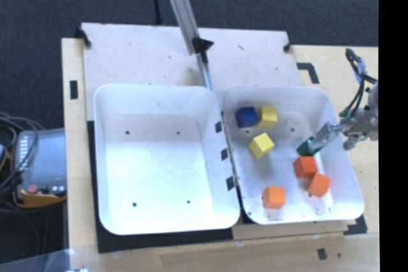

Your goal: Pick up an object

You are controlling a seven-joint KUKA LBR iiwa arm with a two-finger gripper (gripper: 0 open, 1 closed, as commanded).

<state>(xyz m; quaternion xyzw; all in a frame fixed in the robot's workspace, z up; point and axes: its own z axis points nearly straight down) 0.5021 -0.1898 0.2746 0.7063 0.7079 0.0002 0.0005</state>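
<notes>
Where the arm is: the grey arm (364, 119) comes in from the right side and hangs low over the right bin (280, 92).
Where its tip is: the gripper (317, 142) is down by the right wall of that bin, right at a small green block (306, 150).
Open or shut: it is too small and blurry to tell, and nobody can say from this view that the green block is held.
Thing to pick: the green block looks like the one being gone for, since it is the one touching the tip or just beside it.
Close neighbours: an orange block (305, 167) sits just below the green one, and a second orange block (319, 185) is near that.
Other blocks: a third orange block (274, 196) lies by the front of the bin, a yellow block (261, 144) is in the middle, and a blue block (247, 116) and another yellow block (268, 116) sit side by side at the back.
Left bin: the left bin (159, 90) stands next to the right one on the table (306, 245).
Step now: this looks like the reach-and-grab part, with the lift not yet done.
Next move: it should squeeze the green block well, then go straight up.
Watch out: the orange block is so close that it could get bumped or pinched too.
</notes>
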